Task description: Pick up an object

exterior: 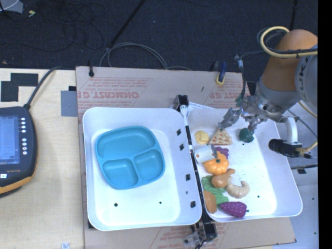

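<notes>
Looks like a robotics lab or test cell, not a home. Grey industrial arm (290, 66) with orange band reaching over a pale wooden worktop (46, 206). Two shallow white bins (93, 211) set on a taped cardboard sheet (124, 90). Black cables (124, 48) trailing across dark flooring behind. Handheld control pendant (13, 144) with lit screen at the left edge. Plastic toy food (220, 178), probably test props, heaped in one bin.

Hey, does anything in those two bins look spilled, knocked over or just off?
Nothing stands out. The blue divided plate lies flat in the left bin. The toy foods, such as the orange pumpkin, sit clustered inside the right bin, none over its rim.
</notes>
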You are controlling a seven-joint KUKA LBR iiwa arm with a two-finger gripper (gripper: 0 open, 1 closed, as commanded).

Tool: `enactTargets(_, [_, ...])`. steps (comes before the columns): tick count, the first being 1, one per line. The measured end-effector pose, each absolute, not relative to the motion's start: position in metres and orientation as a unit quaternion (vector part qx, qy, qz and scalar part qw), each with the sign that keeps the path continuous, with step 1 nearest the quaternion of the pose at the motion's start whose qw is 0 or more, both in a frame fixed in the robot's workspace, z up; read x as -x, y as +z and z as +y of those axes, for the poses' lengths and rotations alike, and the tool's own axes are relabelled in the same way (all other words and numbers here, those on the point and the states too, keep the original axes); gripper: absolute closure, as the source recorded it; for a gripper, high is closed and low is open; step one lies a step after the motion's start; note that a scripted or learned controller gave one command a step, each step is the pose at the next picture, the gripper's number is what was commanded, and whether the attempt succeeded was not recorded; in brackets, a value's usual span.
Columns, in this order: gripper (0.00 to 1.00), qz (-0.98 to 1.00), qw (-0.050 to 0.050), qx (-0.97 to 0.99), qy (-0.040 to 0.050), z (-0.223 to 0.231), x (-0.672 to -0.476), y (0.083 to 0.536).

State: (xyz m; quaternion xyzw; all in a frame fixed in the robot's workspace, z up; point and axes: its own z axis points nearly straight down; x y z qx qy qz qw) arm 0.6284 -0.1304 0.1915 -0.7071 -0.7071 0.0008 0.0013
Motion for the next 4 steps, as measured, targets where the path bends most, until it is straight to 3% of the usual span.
enactTargets(1, [0.0,-0.707,0.003,0.707,0.0001,-0.133,-0.629,0.084])
enactTargets(2, [0.0,-0.708,0.003,0.706,0.0013,-0.086,-0.588,0.087])
enactTargets(3, [0.0,-0.707,0.003,0.707,0.0019,-0.083,-0.545,0.087])
enactTargets(4, [1.0,-0.705,0.003,0.709,0.0015,-0.084,-0.547,0.097])
